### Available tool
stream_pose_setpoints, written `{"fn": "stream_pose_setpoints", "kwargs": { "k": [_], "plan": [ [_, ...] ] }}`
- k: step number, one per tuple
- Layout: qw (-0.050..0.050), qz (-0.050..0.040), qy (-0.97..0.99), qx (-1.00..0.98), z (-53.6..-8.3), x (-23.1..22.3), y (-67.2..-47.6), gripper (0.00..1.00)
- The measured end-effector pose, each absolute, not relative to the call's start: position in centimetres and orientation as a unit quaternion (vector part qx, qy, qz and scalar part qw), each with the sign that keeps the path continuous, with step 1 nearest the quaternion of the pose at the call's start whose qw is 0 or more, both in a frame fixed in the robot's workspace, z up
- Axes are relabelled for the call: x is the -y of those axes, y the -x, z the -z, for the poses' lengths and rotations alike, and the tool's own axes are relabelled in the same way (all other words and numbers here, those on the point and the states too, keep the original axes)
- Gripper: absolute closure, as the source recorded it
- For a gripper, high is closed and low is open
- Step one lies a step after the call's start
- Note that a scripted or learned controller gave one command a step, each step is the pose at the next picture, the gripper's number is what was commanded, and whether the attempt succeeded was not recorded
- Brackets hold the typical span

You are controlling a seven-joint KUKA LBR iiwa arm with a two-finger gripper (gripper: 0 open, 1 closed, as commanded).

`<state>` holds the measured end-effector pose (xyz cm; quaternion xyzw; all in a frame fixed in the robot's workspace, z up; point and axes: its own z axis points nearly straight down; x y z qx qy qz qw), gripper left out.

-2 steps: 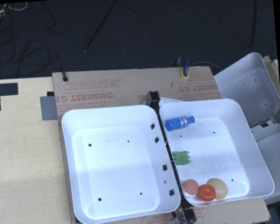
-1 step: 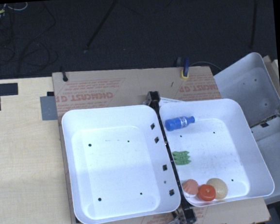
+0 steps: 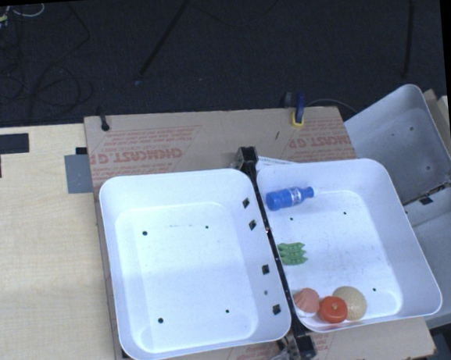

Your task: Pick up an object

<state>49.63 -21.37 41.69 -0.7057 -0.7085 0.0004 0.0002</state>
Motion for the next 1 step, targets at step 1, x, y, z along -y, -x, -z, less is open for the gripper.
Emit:
{"fn": "stream_pose_setpoints", "kwargs": {
  "k": [1],
  "plan": [
    [0.001,-0.0010,0.705,0.709,-41.00,21.32,-49.80,1.00]
  ]
}}
